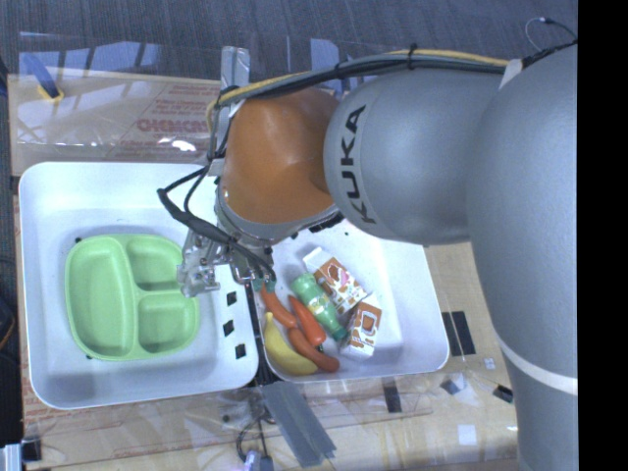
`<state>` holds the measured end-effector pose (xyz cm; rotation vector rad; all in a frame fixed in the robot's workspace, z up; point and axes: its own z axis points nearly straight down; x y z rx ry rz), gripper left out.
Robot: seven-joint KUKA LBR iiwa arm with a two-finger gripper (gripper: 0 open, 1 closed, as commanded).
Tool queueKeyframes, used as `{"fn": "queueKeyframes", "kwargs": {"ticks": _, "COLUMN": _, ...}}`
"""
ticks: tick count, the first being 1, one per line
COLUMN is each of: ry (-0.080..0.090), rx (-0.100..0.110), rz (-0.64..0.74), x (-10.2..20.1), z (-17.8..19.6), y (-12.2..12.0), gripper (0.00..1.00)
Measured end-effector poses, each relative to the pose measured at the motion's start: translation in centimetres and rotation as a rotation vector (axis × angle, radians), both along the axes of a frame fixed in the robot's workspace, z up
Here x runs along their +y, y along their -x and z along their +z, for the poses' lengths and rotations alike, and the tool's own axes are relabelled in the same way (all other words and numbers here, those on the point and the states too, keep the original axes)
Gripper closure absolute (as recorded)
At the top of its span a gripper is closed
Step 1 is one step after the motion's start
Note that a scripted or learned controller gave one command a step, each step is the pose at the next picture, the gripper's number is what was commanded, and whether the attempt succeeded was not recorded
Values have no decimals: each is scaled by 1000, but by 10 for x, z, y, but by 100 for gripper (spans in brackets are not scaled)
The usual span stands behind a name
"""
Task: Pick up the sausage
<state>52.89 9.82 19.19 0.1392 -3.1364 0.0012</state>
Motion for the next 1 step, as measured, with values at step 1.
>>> {"fn": "queueKeyframes", "kwargs": {"ticks": 1, "ry": 0, "rx": -1, "rz": -89, "x": -113, "z": 0, "y": 15, "gripper": 100}}
